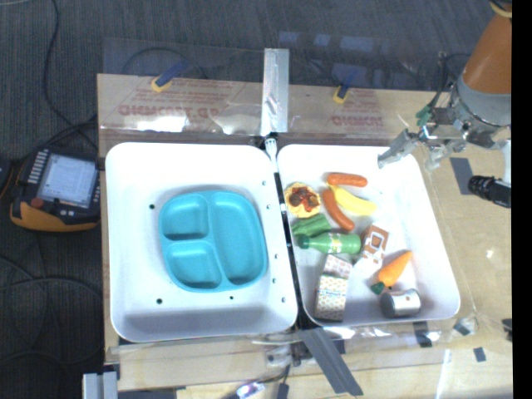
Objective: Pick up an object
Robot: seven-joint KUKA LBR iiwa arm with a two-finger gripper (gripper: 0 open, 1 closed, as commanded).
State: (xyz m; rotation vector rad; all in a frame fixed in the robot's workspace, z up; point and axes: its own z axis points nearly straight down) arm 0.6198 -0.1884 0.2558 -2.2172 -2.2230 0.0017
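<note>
The right bin (439, 248) holds several toy foods. A red sausage (347, 179) and a yellow banana (356, 199) lie at the back, with an orange hot dog (337, 210) beside them. In the middle lies a green bottle (331, 243). An orange carrot (392, 269), a grey can (401, 302) and a patterned carton (332, 296) are at the front. My gripper (413, 154) hovers over the bin's back right corner, above and to the right of the sausage. Its fingers are spread open with nothing between them.
The left bin (133, 298) holds a blue divided plate (213, 238). A round brownish cookie (301, 196), a green pepper (310, 223) and a small brown-and-white card (376, 241) also lie in the right bin. A hand-held pendant (58, 191) rests on the floor at left.
</note>
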